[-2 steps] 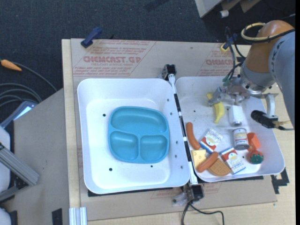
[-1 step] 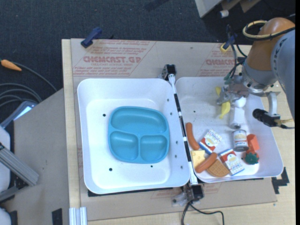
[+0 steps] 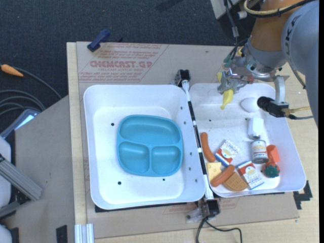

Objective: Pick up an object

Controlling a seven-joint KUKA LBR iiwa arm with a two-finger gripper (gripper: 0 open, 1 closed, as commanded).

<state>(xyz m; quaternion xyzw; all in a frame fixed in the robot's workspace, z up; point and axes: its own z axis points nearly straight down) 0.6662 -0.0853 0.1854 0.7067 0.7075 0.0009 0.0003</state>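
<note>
Camera view has us looking down on the tabletop (image 3: 126, 67), and the action is all at the far end of the right bin (image 3: 293, 151). Our tool (image 3: 229, 86) sits low over that bin's far-left corner, and a small yellow piece, a banana (image 3: 227, 98) by the look of it, hangs right at the fingertips. The tool looks narrow, closed on the banana's upper end, with the rest of it trailing down and slightly toward us.

That is the relation we care about: the banana lies directly under the tool, long axis running nearly along the tool's own reach, not across it. We judge the grip to be near one tip rather than mid-body, so a lift could let it swing or slip.

Relative to the banana, everything else sits clear: a white lump (image 3: 248, 104) just to its right, the sausage (image 3: 205, 146) well nearer us along the divider, and the cluster of packets and a can (image 3: 259, 151) at the bin's near end. The blue plate (image 3: 150, 145) rests in the left bin (image 3: 101, 135), untouched.
</note>
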